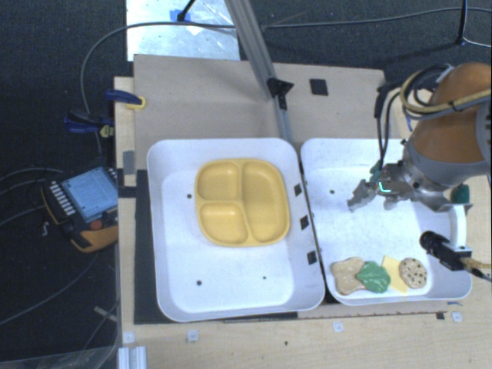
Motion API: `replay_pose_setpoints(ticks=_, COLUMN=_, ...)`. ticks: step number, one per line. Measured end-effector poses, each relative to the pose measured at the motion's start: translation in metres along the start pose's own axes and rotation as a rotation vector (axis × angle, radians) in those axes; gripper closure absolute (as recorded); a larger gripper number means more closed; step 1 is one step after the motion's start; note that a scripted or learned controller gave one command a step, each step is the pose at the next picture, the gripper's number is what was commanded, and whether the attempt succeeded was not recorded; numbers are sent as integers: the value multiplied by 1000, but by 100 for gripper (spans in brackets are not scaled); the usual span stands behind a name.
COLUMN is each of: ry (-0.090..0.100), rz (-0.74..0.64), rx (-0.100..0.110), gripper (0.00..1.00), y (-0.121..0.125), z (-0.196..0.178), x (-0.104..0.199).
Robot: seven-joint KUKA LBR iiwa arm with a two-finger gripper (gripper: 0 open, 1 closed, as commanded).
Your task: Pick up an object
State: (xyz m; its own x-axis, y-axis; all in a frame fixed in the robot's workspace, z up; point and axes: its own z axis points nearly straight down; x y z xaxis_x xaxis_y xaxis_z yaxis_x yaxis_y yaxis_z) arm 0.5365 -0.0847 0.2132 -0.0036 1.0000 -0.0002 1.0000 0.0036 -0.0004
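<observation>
Gripper (367, 194): my two-finger tool hangs over the bare middle of the right shallow white bin (330, 164), its grey fingers pointing toward the view's left and slightly down. Nothing lies between the fingers; how far apart they stand I cannot tell from this angle. Arm: my grey wrist with its orange band (455, 102) enters from the view's right and bends over the bin's right half, with black cables looped above it.

Candidate objects sit in a row along the near wall of the right bin, well apart from my fingertips: a tan bone-shaped biscuit piece (347, 274), a green leaf-like piece (374, 277) touching it, a pale yellow flat piece (393, 267) partly behind the green one, and a round speckled cookie (413, 272) at the row's right end.

Left shallow white bin (173, 283): holds a yellow plastic plate with four compartments (242, 202), lying flat in the bin's upper middle.
</observation>
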Motion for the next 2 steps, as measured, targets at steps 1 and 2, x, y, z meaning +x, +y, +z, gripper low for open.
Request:
replay_pose_setpoints(ticks=1, ry=0, rz=0, rx=-2, gripper=0, y=1, z=-1, x=0)
replay_pose_setpoints(ticks=2, ry=1, rz=3, rx=2, gripper=0, y=9, z=45, x=-3)
